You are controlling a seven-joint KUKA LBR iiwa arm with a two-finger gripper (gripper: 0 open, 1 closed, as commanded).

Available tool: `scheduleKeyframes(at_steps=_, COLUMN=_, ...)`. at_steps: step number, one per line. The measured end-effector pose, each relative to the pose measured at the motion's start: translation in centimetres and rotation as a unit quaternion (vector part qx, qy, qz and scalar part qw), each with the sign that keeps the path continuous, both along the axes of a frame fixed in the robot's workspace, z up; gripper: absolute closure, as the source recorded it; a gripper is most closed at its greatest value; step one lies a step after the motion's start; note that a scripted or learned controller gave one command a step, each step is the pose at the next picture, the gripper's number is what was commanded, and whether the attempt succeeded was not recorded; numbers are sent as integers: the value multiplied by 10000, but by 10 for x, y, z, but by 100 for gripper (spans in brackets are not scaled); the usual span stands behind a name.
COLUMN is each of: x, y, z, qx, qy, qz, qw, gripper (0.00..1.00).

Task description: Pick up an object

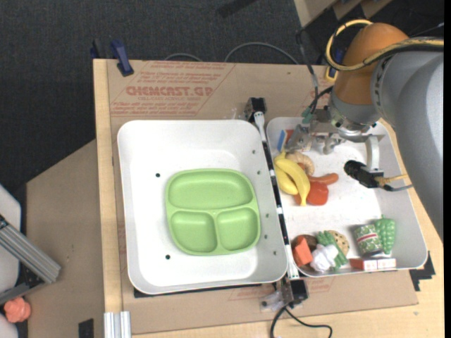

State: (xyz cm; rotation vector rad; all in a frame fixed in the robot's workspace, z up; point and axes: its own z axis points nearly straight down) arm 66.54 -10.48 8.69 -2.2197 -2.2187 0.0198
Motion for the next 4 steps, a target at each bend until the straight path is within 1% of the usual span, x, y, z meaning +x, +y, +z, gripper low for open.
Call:
scheduleKeyframes(at_steps=1, x=-1, y=4, z=-2, qx=-6, qy=16, qz=-6, qw=10000, gripper=0)
scheduleKeyframes(at_steps=2, x=-91, y=8, z=-4, qx=44, qy=-11, qz=-17, qw=10000, gripper=0)
scheduleKeyframes(at_steps=3, x=-87, y=9, z=5, qx=36, qy=-42, qz=-5, qw=10000, gripper=100)
scheduleKeyframes(at_steps=4, x=-81, y=72, z=102, qx=42, qy=-93, qz=38, qw=9999, gripper=100)
